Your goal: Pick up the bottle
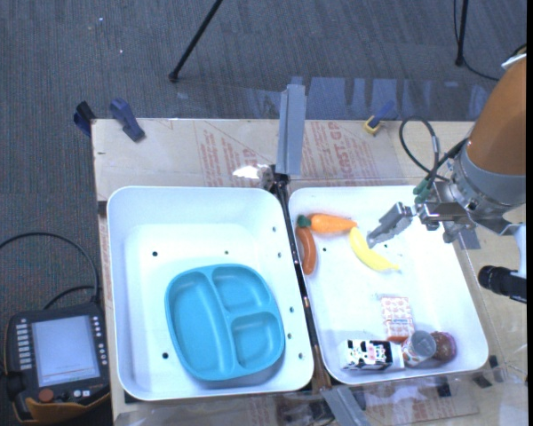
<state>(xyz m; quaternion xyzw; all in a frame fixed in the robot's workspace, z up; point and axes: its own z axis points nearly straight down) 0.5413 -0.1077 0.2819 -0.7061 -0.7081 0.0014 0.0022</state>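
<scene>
Jaws' spread cannot be told, above one banana (pixel 373 251), one carrot (pixel 330 224), one bottle (pixel 418 346)

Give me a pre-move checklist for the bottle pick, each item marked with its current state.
1. Bottle located: ok. The bottle lies near the front edge of the right bin.
2. End effector over the bottle: not ok. The end effector hovers near the banana, toward the bin's back.
3. Space around the bottle: not ok. A carton and a brown item crowd it on either side.
4. Straight path to the bottle: ok, bare bin floor lies between.
5. End effector carrying nothing: cannot tell.
6. Bottle upright or lying: cannot tell.
</scene>
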